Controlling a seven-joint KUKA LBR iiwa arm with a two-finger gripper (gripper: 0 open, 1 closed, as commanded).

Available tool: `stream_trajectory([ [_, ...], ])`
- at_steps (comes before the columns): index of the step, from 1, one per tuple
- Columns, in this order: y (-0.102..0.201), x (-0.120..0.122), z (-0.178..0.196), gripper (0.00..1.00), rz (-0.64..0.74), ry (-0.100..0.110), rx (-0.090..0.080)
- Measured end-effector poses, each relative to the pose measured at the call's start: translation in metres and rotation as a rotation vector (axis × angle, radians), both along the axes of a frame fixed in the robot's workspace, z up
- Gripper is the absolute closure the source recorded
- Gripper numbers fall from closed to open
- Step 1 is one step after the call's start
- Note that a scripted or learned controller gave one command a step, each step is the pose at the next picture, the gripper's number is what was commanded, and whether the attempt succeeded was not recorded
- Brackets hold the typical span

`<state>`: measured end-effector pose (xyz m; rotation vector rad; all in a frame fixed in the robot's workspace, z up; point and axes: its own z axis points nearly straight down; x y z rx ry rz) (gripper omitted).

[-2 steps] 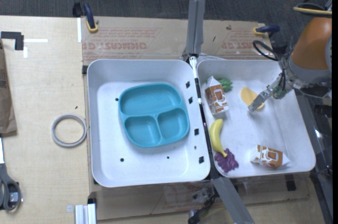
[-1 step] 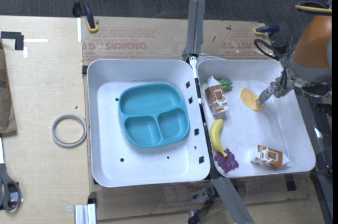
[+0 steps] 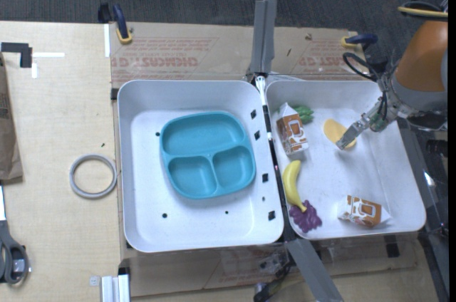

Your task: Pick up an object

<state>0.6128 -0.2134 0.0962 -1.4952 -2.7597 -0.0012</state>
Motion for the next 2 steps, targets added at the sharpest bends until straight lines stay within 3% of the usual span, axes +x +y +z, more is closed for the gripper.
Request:
stream_trajectory([
  [1, -0.010, 0.011, 0.001, 0.00, -0.099, -0.001, -0.002],
  [2, 0.019, 0.013, -0.007, 0.00, -0.251, 0.001, -0.002],
])
